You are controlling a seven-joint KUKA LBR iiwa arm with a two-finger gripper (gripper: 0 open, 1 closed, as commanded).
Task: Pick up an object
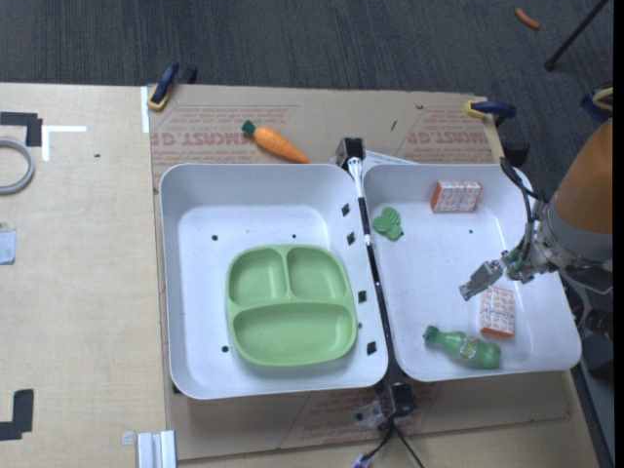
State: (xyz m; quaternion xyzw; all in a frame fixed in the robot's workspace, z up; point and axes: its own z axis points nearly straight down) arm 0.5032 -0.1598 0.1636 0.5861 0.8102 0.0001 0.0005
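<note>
the gripper (485, 281) is seen over the right bin (419, 359), its grey fingers pointing toward the bin's middle; whether the jaws are released or clenched cannot be told from this view, and nothing is seen between them. just beside the gripper, toward the bin's front wall, a small orange-and-white carton (498, 313) is laid flat on the bin floor. it cannot be told whether the gripper is touching the carton. nearer the bin's front wall, a green bottle (462, 348) is laid on its side, close to the carton. toward the bin's back wall, a second orange-and-white carton (455, 196) is placed, well apart from the gripper. a small green toy vegetable (388, 223) is found near the bin's left wall, toward the back.

the arm (585, 203) is extended in over the right bin's right wall, with its orange band seen above the wrist and a dark cable looped along it.

to the left of the right bin, touching it along a clipped seam, the left bin (195, 213) is set. a green divided plate (291, 305) is held in it, resting flat near its middle.

behind the two bins, a toy carrot (276, 141) is laid on the cardboard sheet (224, 125), apart from the left bin's back wall. the cardboard is pinned at its back corners by blue-and-yellow clamps (164, 84).
</note>
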